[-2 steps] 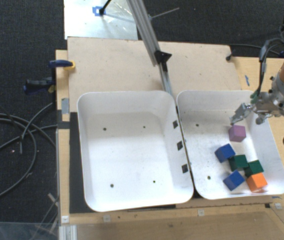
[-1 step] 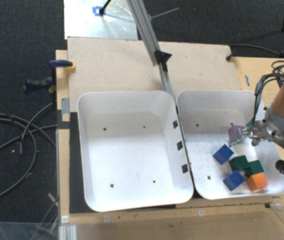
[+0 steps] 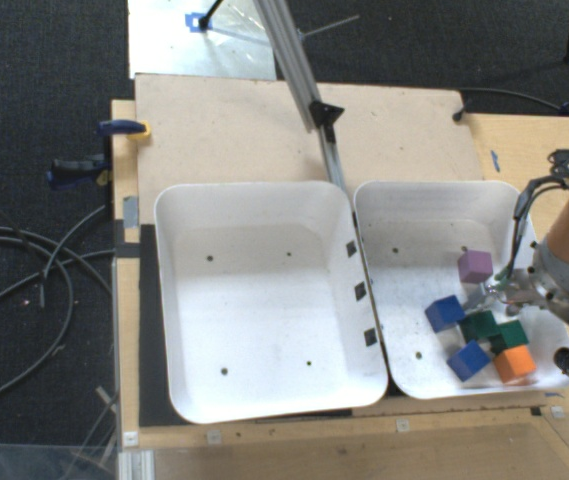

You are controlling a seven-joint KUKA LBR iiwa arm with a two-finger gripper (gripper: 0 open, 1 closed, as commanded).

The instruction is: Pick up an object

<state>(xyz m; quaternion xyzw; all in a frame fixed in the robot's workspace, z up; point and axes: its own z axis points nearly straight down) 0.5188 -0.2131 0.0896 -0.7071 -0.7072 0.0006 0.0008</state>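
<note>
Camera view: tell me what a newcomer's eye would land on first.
A cluster of bright blocks in the right bin: a purple block, two blue blocks, green blocks and an orange block. The end effector reaches in over them from the right.

No legible text or labels.
</note>
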